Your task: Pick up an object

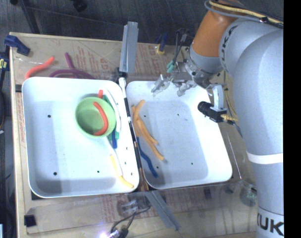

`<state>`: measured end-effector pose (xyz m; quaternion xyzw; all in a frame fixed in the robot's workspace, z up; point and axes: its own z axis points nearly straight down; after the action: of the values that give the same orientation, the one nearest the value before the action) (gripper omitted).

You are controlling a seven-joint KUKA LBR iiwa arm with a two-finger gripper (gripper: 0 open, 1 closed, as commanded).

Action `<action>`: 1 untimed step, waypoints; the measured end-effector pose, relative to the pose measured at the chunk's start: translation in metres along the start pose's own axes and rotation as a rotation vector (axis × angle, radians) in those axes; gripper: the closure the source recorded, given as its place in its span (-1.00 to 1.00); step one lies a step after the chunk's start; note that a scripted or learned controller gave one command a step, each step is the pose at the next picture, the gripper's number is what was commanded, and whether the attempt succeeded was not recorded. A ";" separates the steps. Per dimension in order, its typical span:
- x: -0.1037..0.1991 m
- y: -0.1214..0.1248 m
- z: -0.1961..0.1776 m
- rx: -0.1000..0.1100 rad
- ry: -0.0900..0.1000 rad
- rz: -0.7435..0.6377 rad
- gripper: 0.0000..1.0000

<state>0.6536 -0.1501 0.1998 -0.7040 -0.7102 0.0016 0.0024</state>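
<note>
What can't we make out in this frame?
- tool, camera view: fingertips small and blurred, whether anything sits between them is unreadable.
- green bowl: a red strip lies across it, hiding part of its inside.
- blue piece in the right bin: partly under the orange strips.
- Arm: cut off by the bottom edge.

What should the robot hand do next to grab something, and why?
Probably move down and toward the left side of the right bin. The gripper hangs open at that bin's top edge with nothing between its fingers, and the nearest things, the orange strips with a blue strip below them, lie along the bin's left wall, apart from it.
</note>
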 end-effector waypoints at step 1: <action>0.033 -0.032 0.052 -0.001 0.000 -0.297 -1.00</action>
<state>0.6212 -0.1171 0.1482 -0.5914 -0.8064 0.0011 0.0022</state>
